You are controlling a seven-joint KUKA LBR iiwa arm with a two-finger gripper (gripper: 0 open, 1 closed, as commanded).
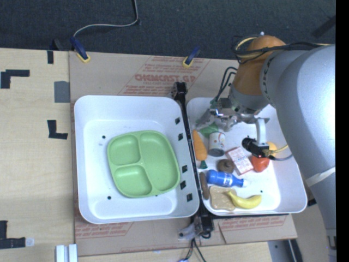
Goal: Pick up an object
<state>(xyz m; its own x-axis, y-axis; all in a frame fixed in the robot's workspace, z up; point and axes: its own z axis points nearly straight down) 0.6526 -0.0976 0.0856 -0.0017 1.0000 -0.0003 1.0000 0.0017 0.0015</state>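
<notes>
Dark carpet (163, 10) (cable (128, 15) across)

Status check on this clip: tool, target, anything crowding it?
Tool low in right bin, back-left corner. Nothing seen held. Orange carrot and small can packed close under it; banana lies apart at front.

Light: the scene is being lit evenly and brightly from above.
Shadows: only soft, short ones are being cast inside the white bins (87, 146).
Glare: a pale sheen is being thrown off the grey arm (305, 108).
Focus: small items are being rendered slightly soft.
</notes>
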